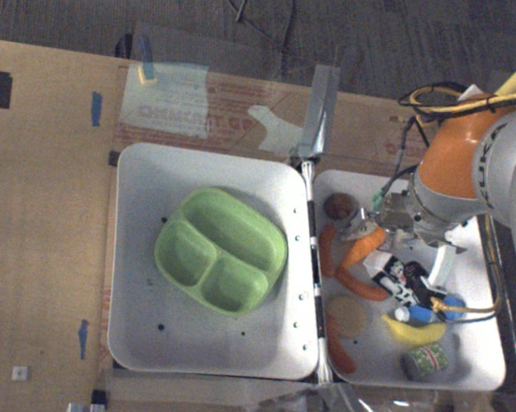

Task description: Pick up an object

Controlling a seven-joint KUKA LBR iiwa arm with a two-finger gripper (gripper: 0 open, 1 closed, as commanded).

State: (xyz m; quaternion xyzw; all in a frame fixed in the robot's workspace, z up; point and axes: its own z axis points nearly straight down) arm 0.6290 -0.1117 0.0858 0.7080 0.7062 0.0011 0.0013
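Camera view: green divided tray (221,252) lies in left bin (128,259).

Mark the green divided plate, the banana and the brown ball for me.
green divided plate (221,251): camera view, on the central ridge between its compartments.
banana (414,331): camera view, on its yellow middle.
brown ball (340,206): camera view, on its top.

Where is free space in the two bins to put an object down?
Left bin: bare floor all around the green tray, widest along the near edge. Right bin: crowded with toys; the gripper is over the carrot.
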